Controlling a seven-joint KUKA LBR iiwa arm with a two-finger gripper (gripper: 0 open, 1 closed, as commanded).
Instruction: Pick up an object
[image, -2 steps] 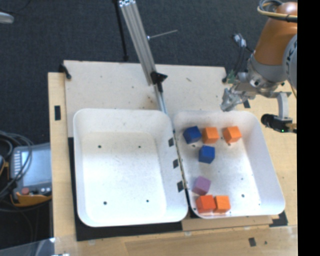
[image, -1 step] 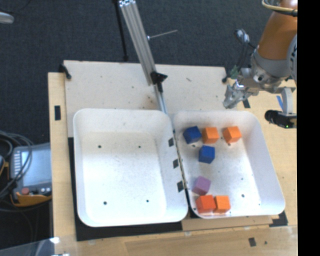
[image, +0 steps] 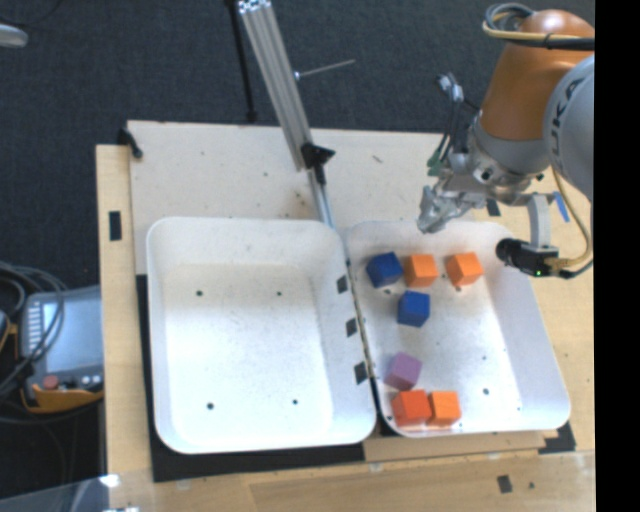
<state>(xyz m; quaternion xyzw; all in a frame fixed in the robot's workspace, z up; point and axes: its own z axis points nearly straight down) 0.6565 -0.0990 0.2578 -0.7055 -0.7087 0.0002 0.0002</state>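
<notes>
gripper (image: 437, 215) hangs over right bin's (image: 540, 340) far rim, fingers' state unclear, nothing held; cubes cluster below, orange cube (image: 422, 267) nearest.

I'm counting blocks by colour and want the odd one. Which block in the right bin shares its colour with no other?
The purple block, just above the two orange ones at the near edge; every other block is blue or orange.
</notes>
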